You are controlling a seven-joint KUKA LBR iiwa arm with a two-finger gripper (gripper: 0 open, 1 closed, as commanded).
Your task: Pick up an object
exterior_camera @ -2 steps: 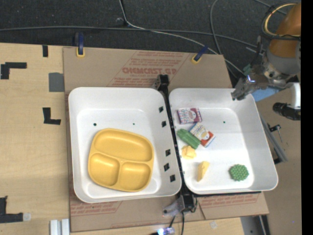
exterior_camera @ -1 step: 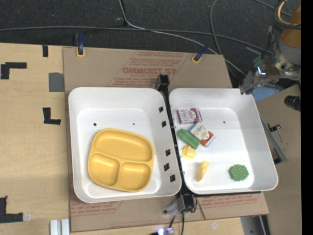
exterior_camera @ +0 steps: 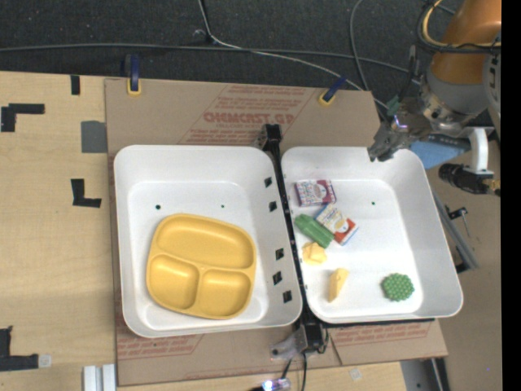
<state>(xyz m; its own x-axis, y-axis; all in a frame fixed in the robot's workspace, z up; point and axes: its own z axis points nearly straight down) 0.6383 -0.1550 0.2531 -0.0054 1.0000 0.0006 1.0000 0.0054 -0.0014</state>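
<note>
The right bin (exterior_camera: 407, 218) holds the candidates for picking: a purple-and-white packet (exterior_camera: 314, 191) near its upper left, a green cylinder (exterior_camera: 313, 230) lying on a slant just below it and touching a small red, white and blue packet (exterior_camera: 338, 224), two yellow pieces (exterior_camera: 314, 254) (exterior_camera: 337, 283) lower down, and a round green knobbly ball (exterior_camera: 397, 287) alone near the lower right corner. The gripper (exterior_camera: 382, 151) hangs over the bin's upper rim, near the upper right corner, so every object lies below it in the view, the cluster down and to the left, the ball almost straight down. How far the jaws stand apart cannot be told from this angle, and nothing is seen between them. The ball looks the easier target, since bare floor surrounds it, though the bin's lower wall is near. The cylinder's long axis runs from upper left to lower right, crowded by its neighbours. The left bin (exterior_camera: 130, 218) carries a yellow divided plate (exterior_camera: 201, 265), well apart from the arm.
</note>
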